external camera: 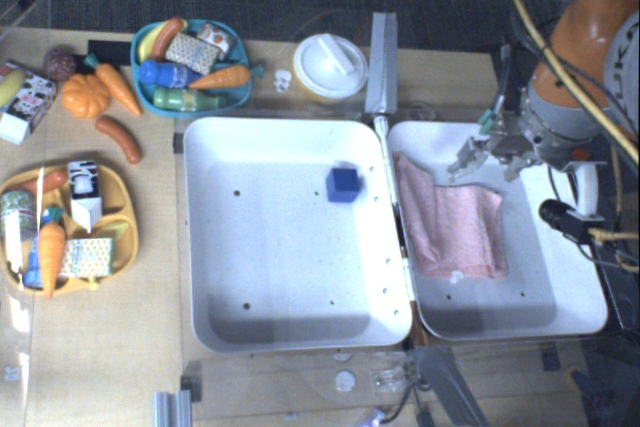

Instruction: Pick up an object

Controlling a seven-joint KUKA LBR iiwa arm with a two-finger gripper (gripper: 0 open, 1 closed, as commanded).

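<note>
I have the gripper (492, 158) hanging over the far edge of the right bin (560, 315), just above the far end of the pink cloth (455, 230). Its two fingers are spread apart with nothing between them. The cloth lies flat along the left side of that bin, running from the far edge toward the near one. In the left bin (220, 315) a small blue cube (343, 183) sits by itself near the far right corner, well apart from the gripper. On the desk beyond the bins I see a white lidded bowl (329, 65), a blue basket of toy food (190, 65) and, at the left edge, a yellow tray of toy food (115, 235).
</note>
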